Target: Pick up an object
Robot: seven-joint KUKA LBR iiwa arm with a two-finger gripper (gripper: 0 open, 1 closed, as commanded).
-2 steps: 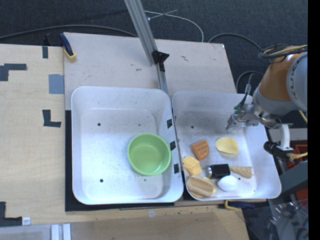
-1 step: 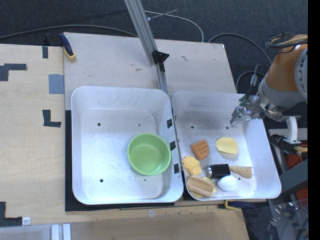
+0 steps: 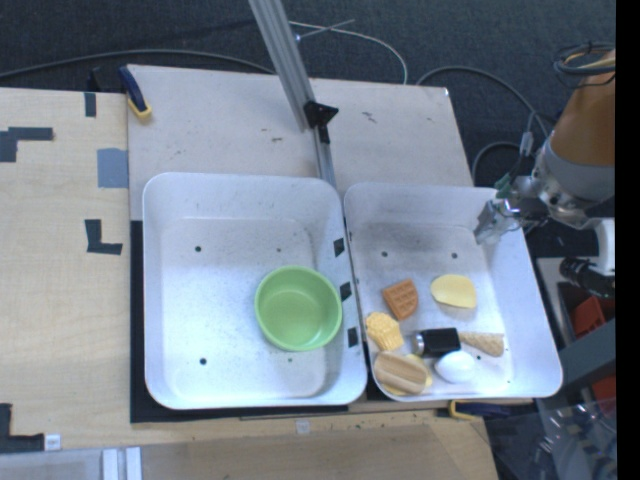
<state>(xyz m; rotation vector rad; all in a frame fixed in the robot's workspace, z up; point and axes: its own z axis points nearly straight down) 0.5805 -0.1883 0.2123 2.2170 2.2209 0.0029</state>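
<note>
Objects: a cluster of small food-like pieces lay in the front part of the right bin [image 3: 520, 268] — a yellow oval piece [image 3: 454, 291], an orange waffle-like square [image 3: 400, 298], a yellow knobbly piece [image 3: 383, 332], a black block [image 3: 437, 342], a white egg-shaped piece [image 3: 457, 367], a tan bread-roll shape [image 3: 402, 373] and a tan wedge [image 3: 483, 344].
Closest candidate: the yellow oval piece sat apart from its neighbours, nearest the arm's side of the bin.
Crowding: the black block, the egg-shaped piece and the roll lay touching or just beside one another — a harder pick.
End effector: the end effector [image 3: 493, 220] hovered at the right bin's back right rim, above the pieces and well apart from all of them; nothing was seen in its grasp, and whether it was released or clenched could not be told at this size.
Arm: the grey arm with its orange band [image 3: 585, 128] reached in from the right.
Step in hand: by the look of it, the approach — no object had yet been lifted.
Next move: it would likely call for travel forward over the cluster, a descent onto one piece, then a clean closing.
Left bin: the left bin [image 3: 190, 208] held a green bowl [image 3: 298, 308], upright, near its front right corner.
Worktop: the worktop [image 3: 60, 218] carried both bins side by side, a metal pole [image 3: 285, 48] slanting above.
</note>
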